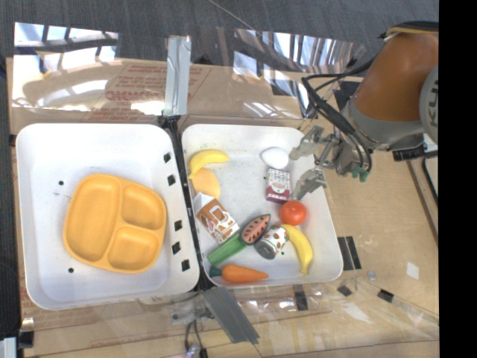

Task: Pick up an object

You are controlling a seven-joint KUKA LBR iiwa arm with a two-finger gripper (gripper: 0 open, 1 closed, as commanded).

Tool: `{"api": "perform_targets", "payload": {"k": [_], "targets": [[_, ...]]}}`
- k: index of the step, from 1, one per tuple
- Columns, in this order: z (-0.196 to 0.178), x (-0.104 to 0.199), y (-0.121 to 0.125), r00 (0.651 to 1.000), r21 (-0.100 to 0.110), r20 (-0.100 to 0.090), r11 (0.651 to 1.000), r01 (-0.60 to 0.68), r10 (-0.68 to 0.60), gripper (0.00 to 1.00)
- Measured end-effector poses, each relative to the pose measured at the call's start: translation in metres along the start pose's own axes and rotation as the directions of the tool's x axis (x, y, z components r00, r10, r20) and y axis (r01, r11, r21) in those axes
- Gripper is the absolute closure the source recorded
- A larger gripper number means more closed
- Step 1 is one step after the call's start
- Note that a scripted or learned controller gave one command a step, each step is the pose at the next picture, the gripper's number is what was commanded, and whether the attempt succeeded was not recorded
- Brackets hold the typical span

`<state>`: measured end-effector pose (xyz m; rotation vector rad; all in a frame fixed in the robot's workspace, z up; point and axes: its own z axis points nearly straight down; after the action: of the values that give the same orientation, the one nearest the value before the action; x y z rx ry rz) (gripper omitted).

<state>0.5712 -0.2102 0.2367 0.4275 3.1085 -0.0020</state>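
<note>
The right bin (pixel 223 134) holds several toy foods. A white egg (pixel 275 156) lies at the back, with a small maroon carton (pixel 278 185) just in front of it and a red tomato (pixel 294 212) beyond that. One banana (pixel 301 247) lies at the front right, another banana (pixel 208 158) at the back left. A brown box (pixel 215 220), a watermelon slice (pixel 256 229), a green cucumber (pixel 231 250) and a carrot (pixel 243 274) crowd the front. My gripper (pixel 307 164) hangs open over the bin's right rim, beside the egg and carton, with nothing between its fingers.
The left bin (pixel 37 155) bears a yellow divided plate (pixel 114 221). A black divider with clips runs between the bins (pixel 179 192). Cardboard lies behind the bins (pixel 134 88). The arm's orange band (pixel 399 73) and cables (pixel 335 118) stand at the right.
</note>
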Motion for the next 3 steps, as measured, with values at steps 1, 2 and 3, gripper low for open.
{"api": "perform_targets", "payload": {"k": [1,2,3], "targets": [[0.144,-0.007,0.004,1.0,0.0,-0.002,1.0,0.027,-0.027,0.0],[0.115,0.059,-0.016,0.994,0.0,-0.003,0.994,-0.112,0.112,0.0],[0.143,0.084,-0.02,0.973,-0.003,0.0,0.973,-0.231,0.231,0.0]]}}
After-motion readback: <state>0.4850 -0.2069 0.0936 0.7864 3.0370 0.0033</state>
